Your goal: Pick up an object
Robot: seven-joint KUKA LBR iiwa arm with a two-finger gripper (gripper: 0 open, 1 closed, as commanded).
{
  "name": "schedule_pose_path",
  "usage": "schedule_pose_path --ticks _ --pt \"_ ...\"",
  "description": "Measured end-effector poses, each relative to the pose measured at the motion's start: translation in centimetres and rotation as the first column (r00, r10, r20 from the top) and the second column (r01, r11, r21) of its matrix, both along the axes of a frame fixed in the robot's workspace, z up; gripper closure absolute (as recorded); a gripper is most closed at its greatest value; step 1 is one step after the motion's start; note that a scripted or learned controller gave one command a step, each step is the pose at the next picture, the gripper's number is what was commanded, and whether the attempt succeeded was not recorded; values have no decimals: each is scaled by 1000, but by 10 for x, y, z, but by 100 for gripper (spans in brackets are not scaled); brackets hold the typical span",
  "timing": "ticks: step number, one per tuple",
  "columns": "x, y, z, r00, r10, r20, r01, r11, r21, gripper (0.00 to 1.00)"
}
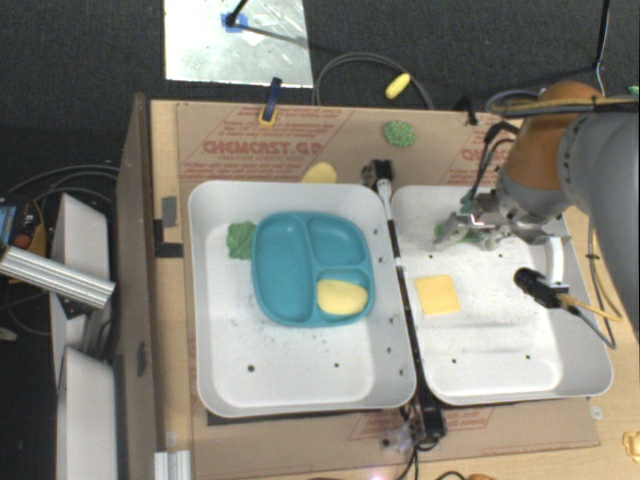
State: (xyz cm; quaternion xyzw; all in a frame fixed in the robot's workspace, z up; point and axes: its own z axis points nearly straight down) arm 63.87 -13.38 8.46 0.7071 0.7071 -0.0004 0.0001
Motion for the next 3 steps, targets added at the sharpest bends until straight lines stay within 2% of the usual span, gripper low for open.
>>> schedule_pose_path --ticks 1,2,3 --pt "29 -5 -2 1000 4 -3 -4 1000 1 0" --pt "30 -5 11 1000 6 -1 -6 1000 1 100" --pt "30 -5 11 1000 7 -1 -7 1000 0 0"
